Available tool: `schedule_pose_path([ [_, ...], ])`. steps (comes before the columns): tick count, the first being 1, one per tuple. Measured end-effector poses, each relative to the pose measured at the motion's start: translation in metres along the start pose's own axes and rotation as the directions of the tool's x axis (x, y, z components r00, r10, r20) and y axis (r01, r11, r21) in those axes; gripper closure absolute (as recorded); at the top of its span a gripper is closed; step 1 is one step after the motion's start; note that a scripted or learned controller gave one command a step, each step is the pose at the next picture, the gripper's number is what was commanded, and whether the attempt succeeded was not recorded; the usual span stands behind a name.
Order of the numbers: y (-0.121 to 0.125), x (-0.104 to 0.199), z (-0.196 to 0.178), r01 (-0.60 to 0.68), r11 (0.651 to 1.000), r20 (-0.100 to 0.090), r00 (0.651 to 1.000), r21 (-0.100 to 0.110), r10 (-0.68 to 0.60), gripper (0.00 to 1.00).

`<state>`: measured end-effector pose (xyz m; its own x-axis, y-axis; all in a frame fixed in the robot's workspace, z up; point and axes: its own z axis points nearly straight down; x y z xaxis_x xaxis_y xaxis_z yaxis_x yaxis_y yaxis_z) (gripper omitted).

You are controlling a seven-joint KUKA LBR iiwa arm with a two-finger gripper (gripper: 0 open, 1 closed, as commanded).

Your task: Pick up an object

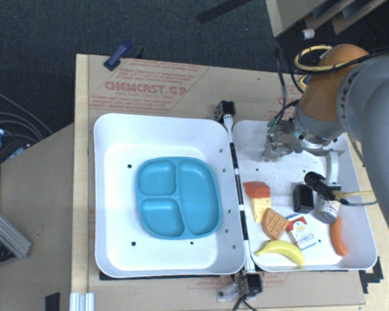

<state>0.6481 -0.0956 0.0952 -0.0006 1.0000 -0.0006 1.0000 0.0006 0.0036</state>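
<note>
While the claw (272, 150) hovers — grip state unclear — in the right bin (249, 137), orange block (257, 190) lies nearby.

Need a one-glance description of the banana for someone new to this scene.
Start at the right-hand white bin, the one crowded with toy food. Go to its near edge, by the divider between bins: the banana lies there on its side. It is the only curved, all-yellow piece, just below the waffle.

The arm (378, 98) runs off the right edge — its bulk hides the right bin's (249, 139) far right corner. The small carton's (304, 235) print is too small to read.
</note>
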Motion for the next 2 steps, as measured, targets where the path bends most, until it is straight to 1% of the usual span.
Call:
schedule_pose_path([
  [1, 0.000, 0.000, 0.000, 0.000, 1.000, 0.000, 1.000, 0.001, 0.000, 0.00],
  [2, 0.019, 0.003, 0.011, 0.000, 1.000, 0.000, 1.000, 0.002, 0.000, 0.00],
])
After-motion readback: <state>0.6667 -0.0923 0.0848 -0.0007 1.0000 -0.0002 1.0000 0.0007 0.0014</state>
